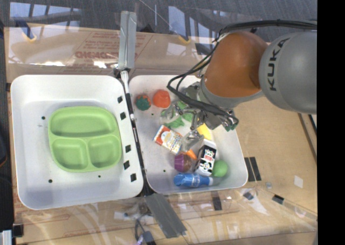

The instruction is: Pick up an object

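Note:
My gripper (187, 126) hangs low inside the right bin (236, 147), over the middle of a pile of small toys. Right beside it lie a white and orange carton (168, 139), a yellow piece (204, 129) and a green leafy piece (182, 110). Behind them sit an orange-red ball (160, 98) and a small dark green toy (142, 102). Toward the front are a purple piece (180, 161), a black-and-white toy (207, 158), a green ball (219, 169) and a blue bottle (191, 180). The wrist hides whatever lies directly under it.
The left bin (27, 103) holds a light green divided plate (83, 137). A grey divider bar (127, 44) rises between the bins at the back. The arm's orange band (234, 66) and cables overhang the right bin's back right.

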You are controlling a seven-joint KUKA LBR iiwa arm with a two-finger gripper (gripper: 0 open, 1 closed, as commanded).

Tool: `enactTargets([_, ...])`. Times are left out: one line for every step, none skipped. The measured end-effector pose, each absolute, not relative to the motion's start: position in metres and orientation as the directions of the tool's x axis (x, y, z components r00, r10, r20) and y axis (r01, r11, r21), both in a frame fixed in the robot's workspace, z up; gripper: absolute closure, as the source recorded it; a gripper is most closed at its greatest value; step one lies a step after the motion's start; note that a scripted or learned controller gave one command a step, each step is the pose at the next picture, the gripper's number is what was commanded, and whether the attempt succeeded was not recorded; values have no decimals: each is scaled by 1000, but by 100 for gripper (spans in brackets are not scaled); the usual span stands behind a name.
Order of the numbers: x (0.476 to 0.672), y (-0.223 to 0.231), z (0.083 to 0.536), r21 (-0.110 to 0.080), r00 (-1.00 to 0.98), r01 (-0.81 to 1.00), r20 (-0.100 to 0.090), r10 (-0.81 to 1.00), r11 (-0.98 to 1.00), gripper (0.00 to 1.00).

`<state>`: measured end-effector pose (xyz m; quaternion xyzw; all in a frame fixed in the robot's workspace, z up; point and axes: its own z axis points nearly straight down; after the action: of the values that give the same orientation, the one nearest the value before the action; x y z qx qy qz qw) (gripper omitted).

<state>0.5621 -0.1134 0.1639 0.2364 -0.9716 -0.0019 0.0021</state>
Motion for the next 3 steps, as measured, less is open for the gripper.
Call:
enactTargets([625,-105,242,-6,-878,-478,-8,-478,878,100])
enactTargets([624,-105,240,-3,-879,-477,-4,-477,879,0])
enactTargets([588,-110,100,8,-836,-549,6,-549,836,0])
